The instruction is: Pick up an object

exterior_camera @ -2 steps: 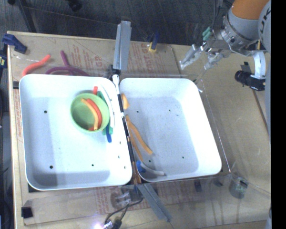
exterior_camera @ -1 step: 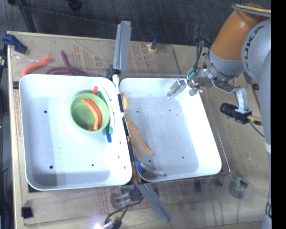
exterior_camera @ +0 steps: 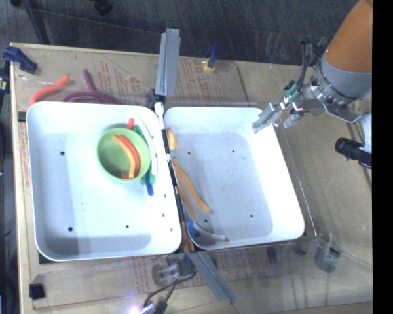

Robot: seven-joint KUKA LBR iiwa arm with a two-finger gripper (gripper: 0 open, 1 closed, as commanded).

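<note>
My gripper (exterior_camera: 264,118) hangs over the far right corner of the right bin (exterior_camera: 275,175), open with nothing between its fingers. A green bowl (exterior_camera: 121,154) with red and orange pieces in it sits in the left bin (exterior_camera: 65,208), and a blue piece (exterior_camera: 149,186) and a green strip lie at its right side. In the right bin, a long orange stick (exterior_camera: 191,191) lies along the left wall, with a small orange piece (exterior_camera: 171,138) near the far left corner. A grey and blue thing (exterior_camera: 203,233) rests at the near left corner.
A metal divider bar (exterior_camera: 167,61) runs from the back of the bench down between the bins. Red and purple cables (exterior_camera: 78,90) lie behind the left bin. A blue clamp (exterior_camera: 211,56) stands at the back edge.
</note>
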